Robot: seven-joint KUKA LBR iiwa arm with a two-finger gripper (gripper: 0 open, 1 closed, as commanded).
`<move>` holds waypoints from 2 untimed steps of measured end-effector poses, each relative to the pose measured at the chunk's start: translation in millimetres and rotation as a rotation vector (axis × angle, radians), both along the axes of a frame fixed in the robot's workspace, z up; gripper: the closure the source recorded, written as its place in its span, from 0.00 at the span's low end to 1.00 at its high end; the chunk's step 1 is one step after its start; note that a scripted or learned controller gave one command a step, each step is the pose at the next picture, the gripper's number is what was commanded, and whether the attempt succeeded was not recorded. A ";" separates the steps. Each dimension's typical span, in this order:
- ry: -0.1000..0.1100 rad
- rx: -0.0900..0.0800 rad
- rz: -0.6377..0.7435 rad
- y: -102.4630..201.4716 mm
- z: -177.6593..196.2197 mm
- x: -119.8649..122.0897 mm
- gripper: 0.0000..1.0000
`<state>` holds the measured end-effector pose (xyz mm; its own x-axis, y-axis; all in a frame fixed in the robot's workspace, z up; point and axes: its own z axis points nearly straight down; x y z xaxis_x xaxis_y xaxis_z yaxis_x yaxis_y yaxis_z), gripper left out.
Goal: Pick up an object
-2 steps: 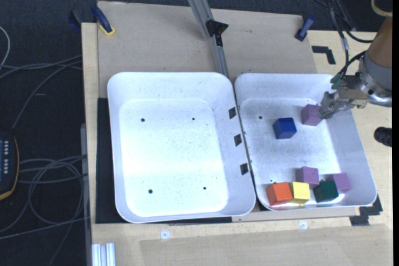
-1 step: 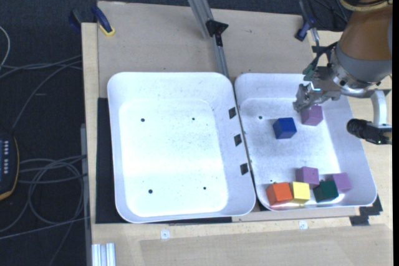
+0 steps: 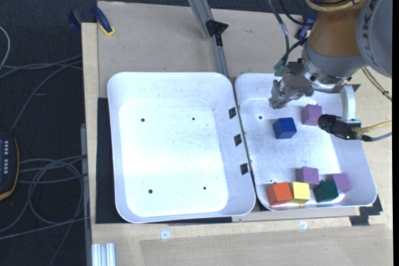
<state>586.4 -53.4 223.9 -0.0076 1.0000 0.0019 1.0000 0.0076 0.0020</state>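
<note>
Blue cube [image 3: 284, 128] sits alone mid right bin [image 3: 262, 162], toward its far edge. Gripper [image 3: 278, 98] hovers just beyond it; can't tell its state. Suggest centring over the cube, squaring to its faces, then dropping straight down.

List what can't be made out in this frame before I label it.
- Gripper finger state: too small and dark against the wrist, camera view.
- Whether the gripper touches the blue cube: slant view, gap unclear.
- Green cube: partly hidden by neighbouring cubes in the right bin corner.
- Arm's upper part: cut off by the right edge.
</note>
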 end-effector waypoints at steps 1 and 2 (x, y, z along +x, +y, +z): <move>0.002 0.001 0.000 58.2 -6.3 5.1 1.00; 0.000 0.001 0.001 119.1 8.7 9.6 1.00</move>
